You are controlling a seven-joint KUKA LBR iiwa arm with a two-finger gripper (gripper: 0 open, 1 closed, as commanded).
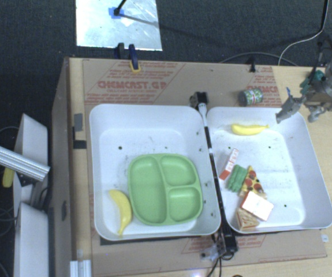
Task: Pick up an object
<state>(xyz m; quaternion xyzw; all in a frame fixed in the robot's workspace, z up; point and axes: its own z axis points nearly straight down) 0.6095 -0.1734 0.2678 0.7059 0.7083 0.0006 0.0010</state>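
Dark carpet surrounds a bench (171, 79) topped with printed cardboard. Left bin (105, 131): green divided plate (166, 189), one banana (121, 210) at its lower-left corner. Right bin (304, 172): second banana (249, 129) near the far wall; a cluster of toy food (245, 190), tightly packed, toward the near edge. Small can (250, 96) on the cardboard beyond the bins.

Hand (299, 107): poised over the right bin's far right corner, two fingers spread apart and pointing down-left, nothing between them.

Step, as judged: approach, no object yet chosen or grasped. The lone second banana looks the easiest target; reaching it calls for travel leftward, then descent.
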